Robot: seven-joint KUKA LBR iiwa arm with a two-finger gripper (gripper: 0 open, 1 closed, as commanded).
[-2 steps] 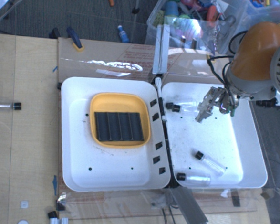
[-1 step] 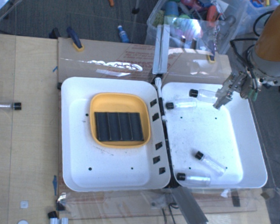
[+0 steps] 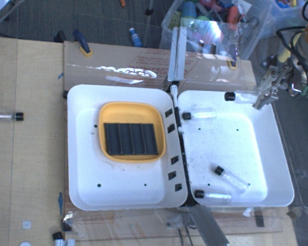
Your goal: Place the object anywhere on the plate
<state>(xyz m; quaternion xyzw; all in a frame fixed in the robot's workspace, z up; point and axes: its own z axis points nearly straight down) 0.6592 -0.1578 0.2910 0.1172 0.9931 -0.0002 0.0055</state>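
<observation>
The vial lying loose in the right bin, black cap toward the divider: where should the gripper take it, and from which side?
Probably the clear barrel of the vial, mid-length, coming straight down from above. It lies flat and slanted on the right bin floor with open floor on both long sides, so the fingers should close across its narrow width, square to its axis. The gripper sits over the bin's far rim.

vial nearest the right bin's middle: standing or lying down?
Lying down. The vial rests on its side on the right bin floor, black cap toward upper left.
</observation>
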